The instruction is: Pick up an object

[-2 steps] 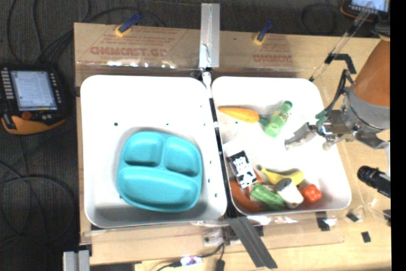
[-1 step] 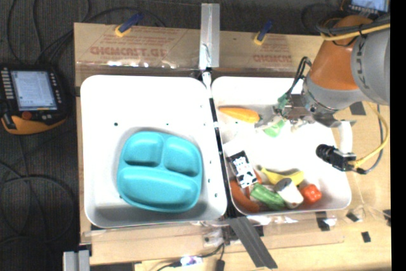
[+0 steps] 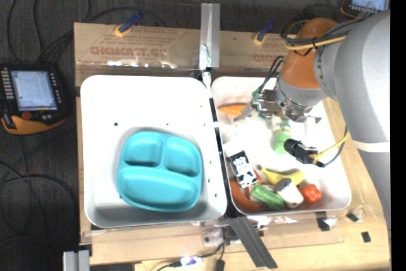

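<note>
In the camera view, reddish printed lettering is seen on the brown cardboard [image 3: 143,47] behind the bins, too blurred to be read with certainty. The left bin [image 3: 101,105] is occupied by a turquoise divided tray [image 3: 158,168], laid with its long axis roughly across the bin. In the right bin [image 3: 339,184], the end effector [image 3: 279,120] is lowered over the bin's middle, just above a small green object [image 3: 281,143]; whether it is spread or pressed together cannot be told, as it is masked by the wrist. A heap is gathered at the near edge: a black-and-white patterned block [image 3: 241,165], a yellow banana-like piece [image 3: 282,173] lying crosswise, a green vegetable piece [image 3: 266,195] angled toward the near right, and a red item [image 3: 311,193]. An orange piece [image 3: 229,110] is seen near the far left corner.
</note>
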Controlling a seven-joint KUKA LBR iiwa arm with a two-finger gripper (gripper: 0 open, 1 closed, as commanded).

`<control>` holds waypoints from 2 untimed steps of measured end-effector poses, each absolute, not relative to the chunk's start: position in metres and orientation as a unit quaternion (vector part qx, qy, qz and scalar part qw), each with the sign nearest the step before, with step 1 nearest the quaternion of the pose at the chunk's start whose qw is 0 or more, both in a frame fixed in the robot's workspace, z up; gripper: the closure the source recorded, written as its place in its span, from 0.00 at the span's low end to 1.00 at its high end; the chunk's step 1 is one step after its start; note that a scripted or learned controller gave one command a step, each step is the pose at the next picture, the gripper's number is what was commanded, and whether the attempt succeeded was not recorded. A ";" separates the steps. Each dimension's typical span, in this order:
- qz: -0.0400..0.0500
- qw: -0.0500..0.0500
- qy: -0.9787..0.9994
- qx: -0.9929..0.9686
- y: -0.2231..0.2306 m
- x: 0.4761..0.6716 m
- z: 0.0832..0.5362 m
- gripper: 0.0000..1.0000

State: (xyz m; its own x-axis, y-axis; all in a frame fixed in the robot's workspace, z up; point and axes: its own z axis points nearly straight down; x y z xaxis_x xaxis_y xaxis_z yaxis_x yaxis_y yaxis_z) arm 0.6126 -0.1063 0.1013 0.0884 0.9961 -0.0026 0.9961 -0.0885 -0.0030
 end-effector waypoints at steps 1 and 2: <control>-0.002 -0.004 -0.699 -0.715 -0.187 0.589 0.089 0.00; 0.001 0.000 -0.757 -0.653 -0.128 0.609 0.128 0.00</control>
State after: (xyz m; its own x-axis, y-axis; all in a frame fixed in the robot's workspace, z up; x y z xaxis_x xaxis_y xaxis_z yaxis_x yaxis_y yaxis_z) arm 0.6095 -0.1282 0.1284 -0.1473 0.9891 -0.0011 0.9891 0.1473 -0.0025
